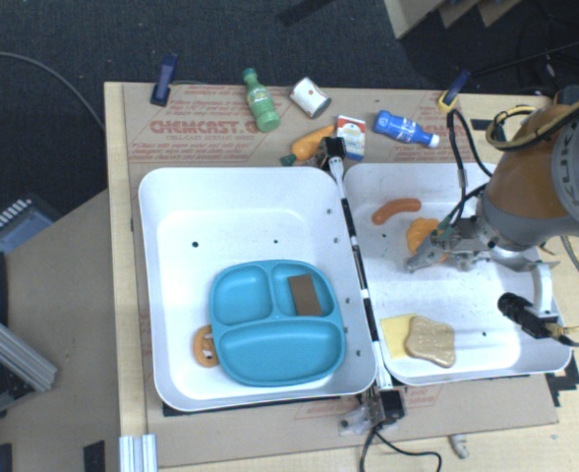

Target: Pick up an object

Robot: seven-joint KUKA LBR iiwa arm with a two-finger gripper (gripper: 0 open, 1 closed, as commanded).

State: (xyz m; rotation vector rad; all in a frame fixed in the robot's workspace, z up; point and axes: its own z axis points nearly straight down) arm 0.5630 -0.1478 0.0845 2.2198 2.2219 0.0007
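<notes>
Nearest the camera, in the right bin: a slice of bread lying half over a yellow cheese slice, both at the front edge. In the left bin: a blue divided tray carrying a brown rectangular block in its upper right compartment, with a small pretzel-like piece tucked just beside the tray's left rim.

Farther in, mid-right bin: the gripper low over the floor, reaching in from the right. Fingers slightly parted, by the look of it, nothing visibly between them. Just beside the tips, a small orange piece, probably a carrot; touching or merely close, cannot tell. Beyond that, a toy sausage, apart from the fingers.

Farthest, on the bench behind the bins: a green bottle, a small white can, a blue bottle and a small carton.

Likely trouble: closing beside the carrot rather than around it, nudging it toward the bin wall and coming up with nothing. Also possible: fingertips scraping the floor, or a smooth, rounded piece squirting out of a shallow pinch.
</notes>
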